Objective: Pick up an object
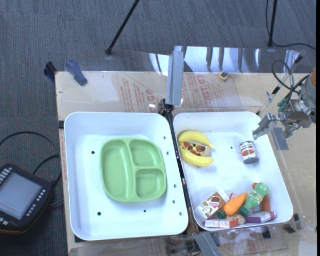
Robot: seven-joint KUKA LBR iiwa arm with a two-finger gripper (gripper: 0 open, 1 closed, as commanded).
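Small can standing in right bin, toward its right wall, apart from banana toy to its left; gripper hovering over bin's upper right rim, above and right of can, nothing between fingers, cannot tell if spread; green plate in left bin; toy pile in near corner

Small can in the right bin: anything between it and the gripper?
Nothing visible. The small can stands alone on bare bin floor, the gripper up and right near the right bin rim. Banana lies well left.
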